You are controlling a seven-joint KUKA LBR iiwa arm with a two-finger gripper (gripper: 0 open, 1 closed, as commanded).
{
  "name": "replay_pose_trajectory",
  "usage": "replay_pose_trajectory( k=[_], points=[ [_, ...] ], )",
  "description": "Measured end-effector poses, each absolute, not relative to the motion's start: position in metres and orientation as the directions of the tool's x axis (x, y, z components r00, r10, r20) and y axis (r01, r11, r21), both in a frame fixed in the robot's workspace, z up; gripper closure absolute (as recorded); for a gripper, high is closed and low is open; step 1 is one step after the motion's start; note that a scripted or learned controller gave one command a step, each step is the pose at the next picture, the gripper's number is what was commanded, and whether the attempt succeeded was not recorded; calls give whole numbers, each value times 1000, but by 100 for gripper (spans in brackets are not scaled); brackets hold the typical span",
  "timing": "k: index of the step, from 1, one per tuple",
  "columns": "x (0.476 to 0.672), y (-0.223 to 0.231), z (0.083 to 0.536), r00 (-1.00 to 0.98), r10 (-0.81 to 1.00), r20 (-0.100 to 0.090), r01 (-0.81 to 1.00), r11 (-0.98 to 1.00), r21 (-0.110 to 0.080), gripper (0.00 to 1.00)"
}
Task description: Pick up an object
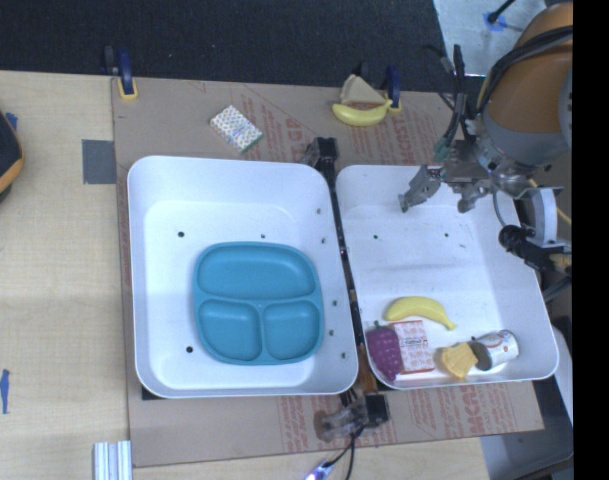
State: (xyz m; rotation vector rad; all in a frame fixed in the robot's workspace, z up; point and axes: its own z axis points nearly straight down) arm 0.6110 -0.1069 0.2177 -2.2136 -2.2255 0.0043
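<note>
In the right bin [434,253] a yellow banana [420,310] lies near the front, with a purple and white packet [398,350], a yellow-brown piece [455,360] and a small white and red bottle [496,347] along the front wall. My gripper [439,190] hangs over the bin's back part, its two fingers spread apart with nothing between them. The banana lies well in front of it.
The left bin [234,183] holds a blue divided plate [257,301]. Behind the bins on the cardboard lie a second banana [360,113] and a small patterned square [235,127]. Black clamps join the bins at back [324,152] and front [350,413].
</note>
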Motion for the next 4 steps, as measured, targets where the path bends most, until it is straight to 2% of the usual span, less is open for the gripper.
replay_pose_trajectory(
  k=[1,2,3,4],
  points=[
    [515,-146,198,-3,1000,-1,1000,3,-5,0],
    [536,-98,91,-6,1000,0,1000,6,-6,0],
    [476,-109,91,-5,1000,0,1000,5,-4,0],
    [504,-107,92,-5,1000,0,1000,5,-3,0]
  ],
)
